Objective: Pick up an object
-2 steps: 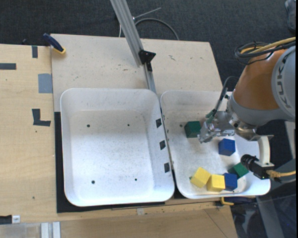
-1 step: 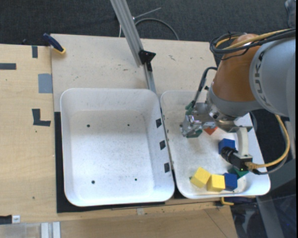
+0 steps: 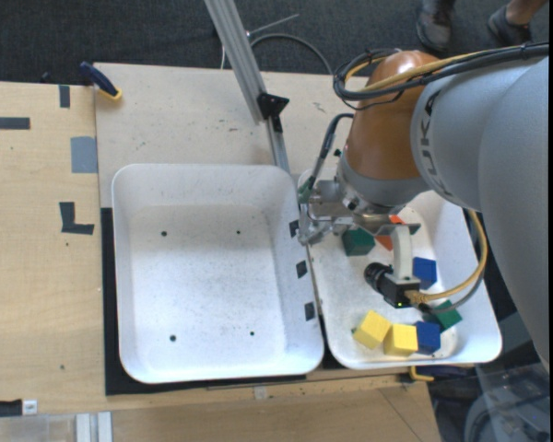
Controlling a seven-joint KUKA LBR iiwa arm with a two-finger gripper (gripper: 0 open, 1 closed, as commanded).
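Hovering over the right bin [image 3: 484,339]: the arm [image 3: 387,145] comes in from the right, with its wrist low at that bin's left wall, next to the left bin [image 3: 129,191]. The jaws are hidden under the wrist, so their spread and whether they grip anything is unreadable.

There are two white bins on the desk [image 3: 37,247]. All the pickable items sit in the right bin:
- **Yellow, two:** left yellow block [image 3: 373,328] and right yellow block [image 3: 404,339], touching, at the bin's lower edge.
- **Blue, two:** front blue block [image 3: 428,337] against the yellow pair, and rear blue block [image 3: 425,271] further up.
- **Green, two:** dark green block [image 3: 357,242] just beside the wrist, and lighter green block [image 3: 447,318] near the front blue one.
- **Orange-red, one:** orange-red piece [image 3: 394,219], partly covered by the arm.
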